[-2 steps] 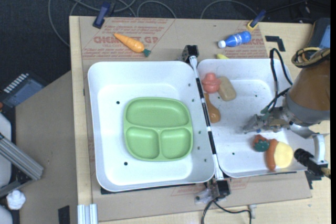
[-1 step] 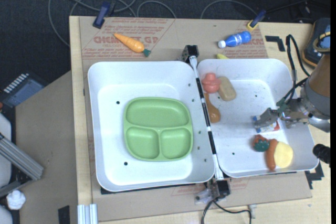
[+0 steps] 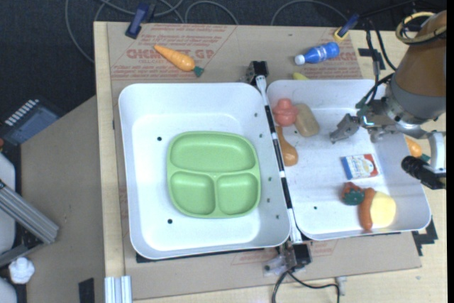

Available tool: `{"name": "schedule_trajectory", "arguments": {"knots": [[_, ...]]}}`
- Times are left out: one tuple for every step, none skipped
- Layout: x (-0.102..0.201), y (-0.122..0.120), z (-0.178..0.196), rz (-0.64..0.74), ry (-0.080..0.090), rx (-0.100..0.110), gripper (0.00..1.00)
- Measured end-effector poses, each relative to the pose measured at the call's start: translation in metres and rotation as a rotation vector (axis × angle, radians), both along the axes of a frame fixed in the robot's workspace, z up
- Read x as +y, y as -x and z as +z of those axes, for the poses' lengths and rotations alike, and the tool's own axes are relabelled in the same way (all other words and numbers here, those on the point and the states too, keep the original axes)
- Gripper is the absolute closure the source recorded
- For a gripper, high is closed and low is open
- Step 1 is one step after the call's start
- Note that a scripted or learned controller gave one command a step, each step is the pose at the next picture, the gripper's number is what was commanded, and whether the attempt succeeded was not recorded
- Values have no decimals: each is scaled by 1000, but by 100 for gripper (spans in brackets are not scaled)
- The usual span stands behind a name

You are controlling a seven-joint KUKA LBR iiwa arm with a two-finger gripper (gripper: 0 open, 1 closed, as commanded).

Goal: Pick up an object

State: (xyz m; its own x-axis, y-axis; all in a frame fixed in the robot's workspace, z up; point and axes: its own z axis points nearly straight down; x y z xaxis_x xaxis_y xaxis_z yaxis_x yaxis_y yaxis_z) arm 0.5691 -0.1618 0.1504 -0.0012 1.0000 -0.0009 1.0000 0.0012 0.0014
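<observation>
Blue-labelled packet (image 3: 360, 166), writing unreadable

The left bin (image 3: 135, 152) was mostly taken up by the green divided plate (image 3: 213, 174), leaving only a white margin around it. In the right bin (image 3: 312, 216), the middle floor lay open, with clutter ringing it: the pink toy (image 3: 284, 111), tan piece (image 3: 306, 120) and orange piece (image 3: 287, 150) crowded the left wall, the small blue-and-white box (image 3: 360, 166) sat mid-right, and the red, green and yellow toys (image 3: 369, 206) packed the near right corner. The gripper (image 3: 345, 128) hung over the upper middle, its arm (image 3: 418, 81) blocking the right side.
</observation>
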Motion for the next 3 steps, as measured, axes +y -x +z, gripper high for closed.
{"name": "schedule_trajectory", "arguments": {"knots": [[-4, 51, -62, -1, 3, -8, 0], [-36, -3, 57, 0, 2, -3, 0], [-49, -59, 79, 0, 1, -2, 0]]}}
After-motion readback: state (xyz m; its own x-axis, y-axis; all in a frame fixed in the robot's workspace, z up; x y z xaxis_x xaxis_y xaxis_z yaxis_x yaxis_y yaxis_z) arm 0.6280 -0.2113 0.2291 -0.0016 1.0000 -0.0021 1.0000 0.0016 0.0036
